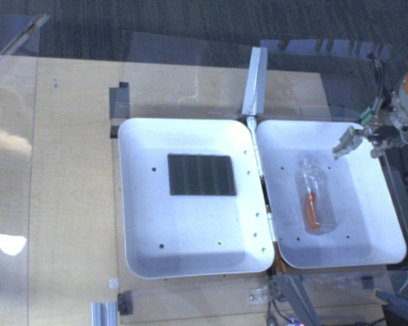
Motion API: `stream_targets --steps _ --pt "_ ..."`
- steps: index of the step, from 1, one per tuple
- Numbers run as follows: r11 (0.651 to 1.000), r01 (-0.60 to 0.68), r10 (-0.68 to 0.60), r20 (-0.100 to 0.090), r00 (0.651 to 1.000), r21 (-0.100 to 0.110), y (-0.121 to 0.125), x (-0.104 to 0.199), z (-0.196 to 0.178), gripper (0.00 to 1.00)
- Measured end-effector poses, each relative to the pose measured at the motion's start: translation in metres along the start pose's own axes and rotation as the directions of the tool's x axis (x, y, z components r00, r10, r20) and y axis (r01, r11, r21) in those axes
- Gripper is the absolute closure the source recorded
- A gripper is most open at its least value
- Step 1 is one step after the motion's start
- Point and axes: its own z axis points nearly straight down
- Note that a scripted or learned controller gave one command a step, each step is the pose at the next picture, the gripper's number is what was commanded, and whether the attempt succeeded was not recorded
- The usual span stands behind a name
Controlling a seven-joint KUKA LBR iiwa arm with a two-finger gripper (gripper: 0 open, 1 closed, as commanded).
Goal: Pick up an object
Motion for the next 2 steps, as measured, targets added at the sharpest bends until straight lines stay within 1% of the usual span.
stream_targets --steps 1,2 --pt "0.99 0.144 -0.144 0.0 0.99 0.0 -0.022 0.004 0.136 0.0" --pt "1.0 -0.001 0.001 0.001 1.0 -0.004 -0.007 0.019 0.049 0.0"
